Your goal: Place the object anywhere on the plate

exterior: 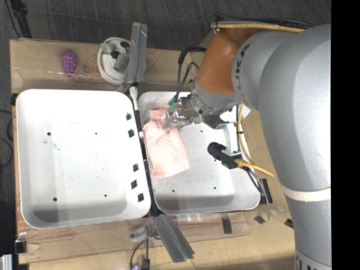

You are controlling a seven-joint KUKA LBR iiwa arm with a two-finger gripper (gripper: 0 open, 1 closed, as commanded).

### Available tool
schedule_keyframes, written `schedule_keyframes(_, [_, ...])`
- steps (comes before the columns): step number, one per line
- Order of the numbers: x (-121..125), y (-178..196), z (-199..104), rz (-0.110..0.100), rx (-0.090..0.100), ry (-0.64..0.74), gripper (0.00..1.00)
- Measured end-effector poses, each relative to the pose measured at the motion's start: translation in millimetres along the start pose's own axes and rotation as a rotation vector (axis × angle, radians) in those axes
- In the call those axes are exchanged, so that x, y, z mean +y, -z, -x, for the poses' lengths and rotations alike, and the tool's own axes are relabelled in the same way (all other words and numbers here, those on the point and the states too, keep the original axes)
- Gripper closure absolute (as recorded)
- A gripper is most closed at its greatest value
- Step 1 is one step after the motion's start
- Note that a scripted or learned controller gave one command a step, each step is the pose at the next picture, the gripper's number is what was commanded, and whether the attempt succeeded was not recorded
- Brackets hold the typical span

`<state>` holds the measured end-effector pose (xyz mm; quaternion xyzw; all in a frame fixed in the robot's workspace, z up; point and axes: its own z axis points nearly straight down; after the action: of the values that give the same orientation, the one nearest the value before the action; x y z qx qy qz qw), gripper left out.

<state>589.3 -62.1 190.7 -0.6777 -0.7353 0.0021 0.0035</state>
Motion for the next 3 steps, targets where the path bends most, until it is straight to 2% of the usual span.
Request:
schedule_keyframes(1, [0, 40, -1, 0.003, -0.001, 0.009, 1.00])
schedule_keyframes(3, [7, 36, -108, 0.002, -0.004, 0.820, 1.00])
